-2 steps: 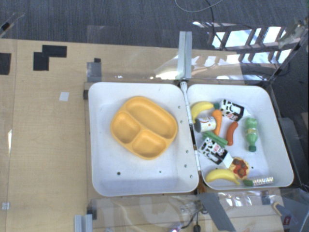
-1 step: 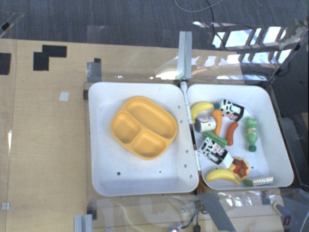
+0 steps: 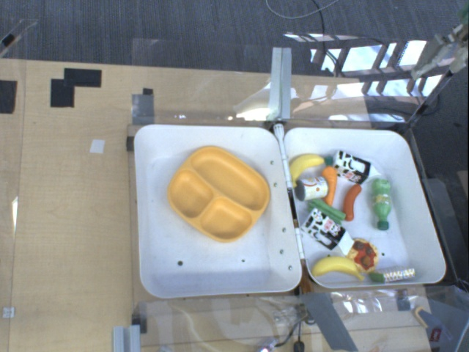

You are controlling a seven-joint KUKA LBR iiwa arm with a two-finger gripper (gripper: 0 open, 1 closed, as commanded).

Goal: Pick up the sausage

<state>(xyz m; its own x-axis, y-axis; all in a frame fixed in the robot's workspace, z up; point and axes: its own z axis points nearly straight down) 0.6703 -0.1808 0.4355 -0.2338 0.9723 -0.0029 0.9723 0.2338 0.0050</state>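
Scanning the right bin (image 3: 418, 196), I found the sausage (image 3: 352, 201) lying approx. mid-bin, just beside the carrot (image 3: 331, 185), probably touching it; that crowding restricted approach. Gripper state: I could not tell.

No readable text anywhere in the bins or on the tabletop.

Two small cartons in the right bin (image 3: 421, 196), one near its far edge (image 3: 351, 166) and one nearer its middle (image 3: 323, 227), carry black-and-white printed patches, but nothing on them resolves into letters or numbers. A small can (image 3: 311, 188) beside the bin's left wall has a pale label with a reddish mark, too blurred to read. Black square marks (image 3: 75, 85) on the tabletop's far left corner form no characters.
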